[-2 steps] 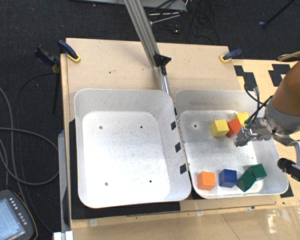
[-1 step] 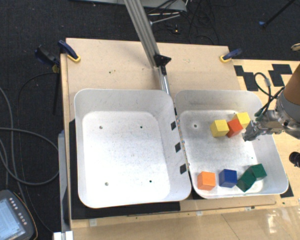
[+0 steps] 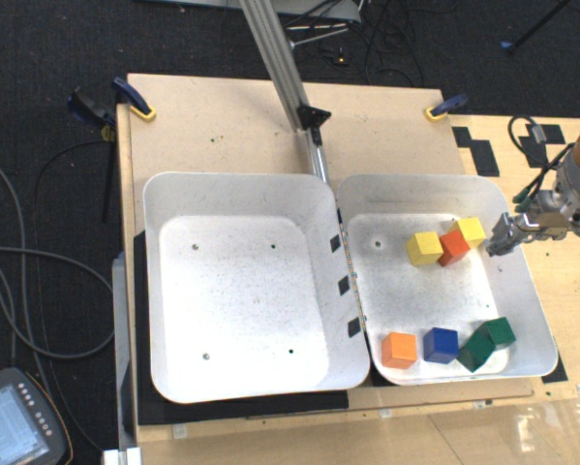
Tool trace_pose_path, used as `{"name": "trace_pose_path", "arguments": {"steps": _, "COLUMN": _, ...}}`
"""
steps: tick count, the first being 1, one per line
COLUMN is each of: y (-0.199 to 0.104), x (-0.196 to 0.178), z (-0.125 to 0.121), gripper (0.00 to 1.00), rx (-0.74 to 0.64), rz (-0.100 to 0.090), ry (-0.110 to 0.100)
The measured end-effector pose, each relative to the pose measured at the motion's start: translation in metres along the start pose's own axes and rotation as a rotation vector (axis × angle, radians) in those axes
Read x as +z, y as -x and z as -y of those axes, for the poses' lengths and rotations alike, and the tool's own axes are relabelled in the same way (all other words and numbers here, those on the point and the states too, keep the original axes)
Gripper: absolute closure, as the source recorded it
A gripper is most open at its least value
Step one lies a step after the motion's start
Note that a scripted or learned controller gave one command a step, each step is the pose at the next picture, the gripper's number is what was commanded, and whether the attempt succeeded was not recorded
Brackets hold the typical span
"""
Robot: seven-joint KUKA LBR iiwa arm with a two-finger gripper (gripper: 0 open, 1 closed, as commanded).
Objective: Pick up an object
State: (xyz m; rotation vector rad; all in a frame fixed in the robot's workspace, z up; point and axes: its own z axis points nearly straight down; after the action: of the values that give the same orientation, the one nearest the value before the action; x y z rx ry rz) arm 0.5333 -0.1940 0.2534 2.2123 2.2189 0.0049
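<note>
The right bin [image 3: 406, 376] holds several small blocks. A yellow cube [image 3: 425, 248], a red-orange block [image 3: 454, 246] and a smaller yellow block [image 3: 471, 229] cluster near its upper right. Along its front edge lie an orange cube [image 3: 399, 350], a blue cube [image 3: 442, 345] and two green blocks [image 3: 487, 342]. My gripper [image 3: 503, 237] hangs at the bin's right wall, just right of the smaller yellow block, pointing left and down. Nothing shows between its tips.
The left bin [image 3: 173, 221] sits beside the right one, with black clips on the shared rim. A metal pole [image 3: 275, 51] slants down from the top to the bins' junction. Clamps [image 3: 133, 100] hold the board's corners.
</note>
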Motion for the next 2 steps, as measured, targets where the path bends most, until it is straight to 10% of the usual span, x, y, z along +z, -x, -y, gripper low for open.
{"name": "trace_pose_path", "arguments": {"steps": 2, "y": -0.109, "x": 0.007, "z": 0.003, "gripper": 1.0, "rx": -0.005, "rz": -0.005, "ry": -0.009}}
